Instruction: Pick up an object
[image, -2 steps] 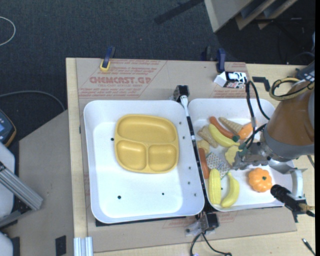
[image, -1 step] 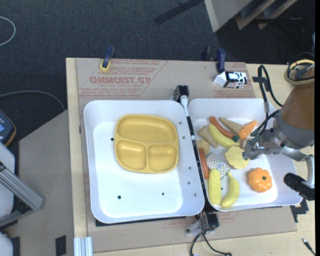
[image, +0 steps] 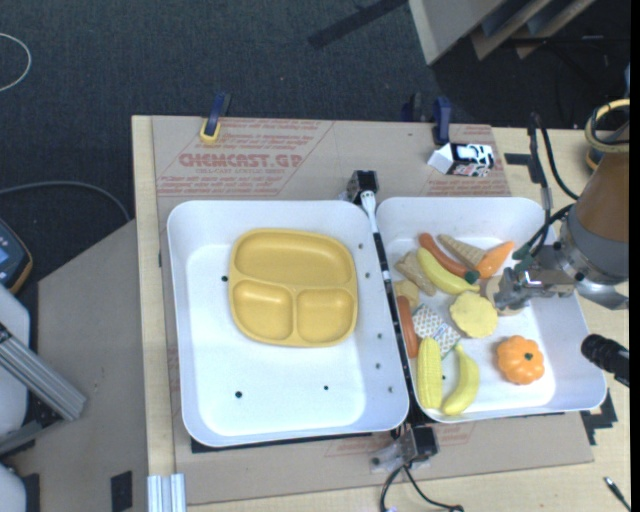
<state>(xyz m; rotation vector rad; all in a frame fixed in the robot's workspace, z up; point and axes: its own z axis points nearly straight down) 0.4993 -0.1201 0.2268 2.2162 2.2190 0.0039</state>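
Presently I see the tool (image: 508, 292) low in the right bin (image: 520, 213) beside smooth plastic foods; its grip state I cannot tell.

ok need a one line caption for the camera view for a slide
Arm reaches into the right bin of toy food, gripper low beside an orange pumpkin; left bin holds a yellow tray.

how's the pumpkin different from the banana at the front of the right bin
The pumpkin is orange, round and squat; the banana is yellow, long and curved. The pumpkin sits apart, while the banana lies against a corn cob. Both are toy foods in the right bin.
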